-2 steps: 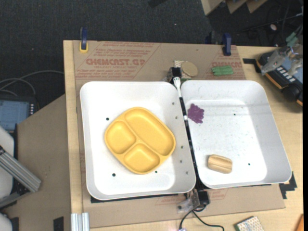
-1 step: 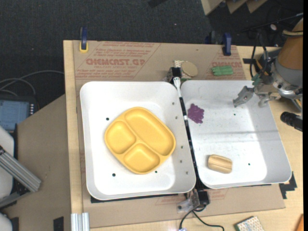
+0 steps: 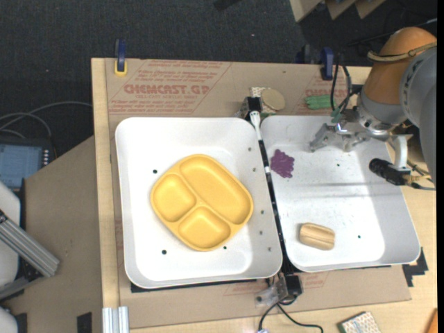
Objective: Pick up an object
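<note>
Gripper (image 3: 336, 136) hovers with fingers spread and nothing between them above right bin (image 3: 388, 252), near purple grape cluster (image 3: 282, 163).

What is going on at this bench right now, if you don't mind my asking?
A grey robot arm reaches in from the right, and its pincer hangs over the far part of the right bin with nothing between its fingers. In that bin lie a small purple object near the left wall and a tan block toward the near edge, both apart from the pincer. The left bin holds a yellow divided plate. Nothing has been picked up yet.
</note>
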`<state>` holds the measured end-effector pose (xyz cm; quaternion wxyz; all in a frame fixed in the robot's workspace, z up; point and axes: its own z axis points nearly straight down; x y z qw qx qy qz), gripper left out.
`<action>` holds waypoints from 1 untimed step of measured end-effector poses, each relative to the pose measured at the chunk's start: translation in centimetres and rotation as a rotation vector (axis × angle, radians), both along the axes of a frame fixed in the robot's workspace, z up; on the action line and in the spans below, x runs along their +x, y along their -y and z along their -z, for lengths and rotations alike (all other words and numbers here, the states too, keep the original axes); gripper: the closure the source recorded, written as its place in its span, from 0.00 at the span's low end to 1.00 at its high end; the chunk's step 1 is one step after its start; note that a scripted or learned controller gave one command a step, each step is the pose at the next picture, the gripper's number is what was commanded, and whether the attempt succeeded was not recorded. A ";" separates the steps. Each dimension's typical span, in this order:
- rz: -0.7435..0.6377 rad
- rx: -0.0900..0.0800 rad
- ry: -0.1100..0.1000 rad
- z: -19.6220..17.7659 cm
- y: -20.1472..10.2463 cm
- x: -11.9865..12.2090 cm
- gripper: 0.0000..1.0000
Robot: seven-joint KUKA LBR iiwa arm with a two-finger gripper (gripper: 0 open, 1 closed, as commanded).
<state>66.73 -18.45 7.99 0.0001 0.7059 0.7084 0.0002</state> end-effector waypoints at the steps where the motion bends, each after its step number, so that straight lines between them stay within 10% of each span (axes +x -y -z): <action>1: 0.004 0.011 -0.001 -0.6 3.6 -6.0 0.00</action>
